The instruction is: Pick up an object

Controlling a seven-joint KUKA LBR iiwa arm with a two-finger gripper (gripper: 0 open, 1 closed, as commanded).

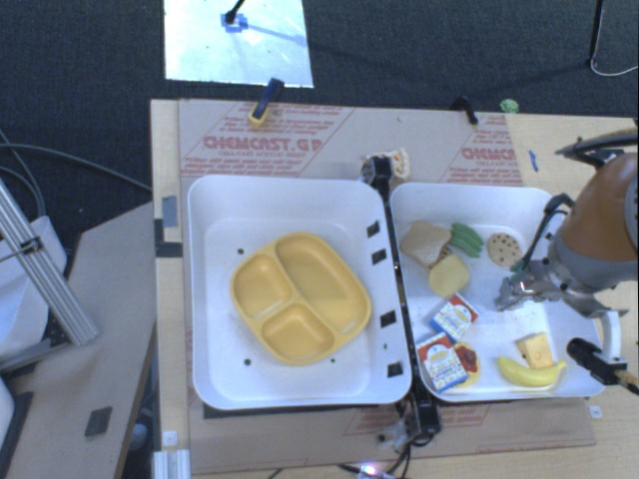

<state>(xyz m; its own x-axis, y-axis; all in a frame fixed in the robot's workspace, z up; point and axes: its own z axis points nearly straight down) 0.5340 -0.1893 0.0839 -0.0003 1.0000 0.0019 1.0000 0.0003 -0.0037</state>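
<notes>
The arm reached in from the right of the frame, its gripper point(515, 291) hanging low over a bare patch of the right bin point(469, 196); whether it was spread or pressed together could not be told, and nothing showed pinched in it. This looked like the approach step, with no object yet taken. The candidates all lay in that bin: a cookie point(503, 246) and a green piece point(466, 238) just above and left of the gripper, a slice of bread point(426, 241) and a pale yellow piece point(449, 274) further left, two small cartons point(451, 319), and a banana point(531, 371) beside a cheese wedge point(538, 348) at lower right. The next move probably called for shifting over one item, perhaps the cookie, and descending squarely. The left bin point(215, 228) held a yellow divided tray point(301, 297). Both bins sat on a cardboard-covered tabletop point(290, 140) above dark carpet point(80, 58), with a pale sheet point(236, 28) at top.
</notes>
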